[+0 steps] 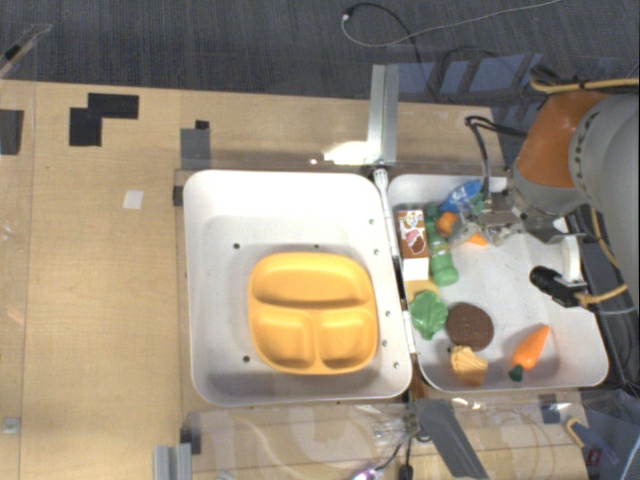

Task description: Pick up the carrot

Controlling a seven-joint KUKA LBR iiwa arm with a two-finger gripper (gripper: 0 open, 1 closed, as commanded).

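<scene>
The carrot (530, 349), orange with a green stub, lies tilted near the front right corner of the right bin (590, 368). My gripper (487, 224) hangs over the back of that bin, well behind the carrot, amid small items. The grey arm with its orange band (545, 153) comes in from the right.
A yellow divided plate (313, 311) sits in the left bin (215, 268). Along the right bin's left side lie a snack box (412, 232), green vegetables (428, 313), a brown round cookie (469, 325) and a yellow pastry (467, 364). A blue item (463, 193) lies near the gripper.
</scene>
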